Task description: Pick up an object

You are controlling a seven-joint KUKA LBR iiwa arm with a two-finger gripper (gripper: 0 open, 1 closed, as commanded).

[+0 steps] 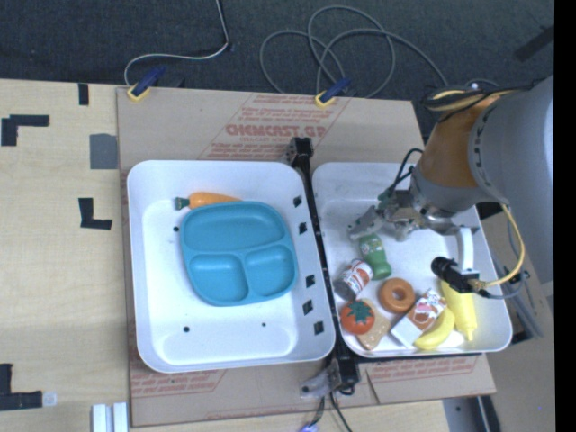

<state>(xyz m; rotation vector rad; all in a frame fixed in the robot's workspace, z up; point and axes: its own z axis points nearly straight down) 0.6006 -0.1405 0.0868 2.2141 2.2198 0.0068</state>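
My gripper (382,224) hangs low in the right bin (409,180), near its upper left part, under the orange-banded wrist. Just below it lies a small green object (375,257), close to the gripper; contact cannot be judged. Further down the bin hold a small can (356,277), a brown donut (396,293), a red tomato-like toy (357,315) and yellow bananas (455,317). A red and white packet (424,310) lies between the donut and the bananas. Nothing is visibly lifted.
The left bin (153,313) holds a blue divided plate (238,250) with an orange carrot (212,199) behind it. A black divider (310,241) runs between the bins. The arm's cable and black fitting (450,270) hang over the right bin's right side.
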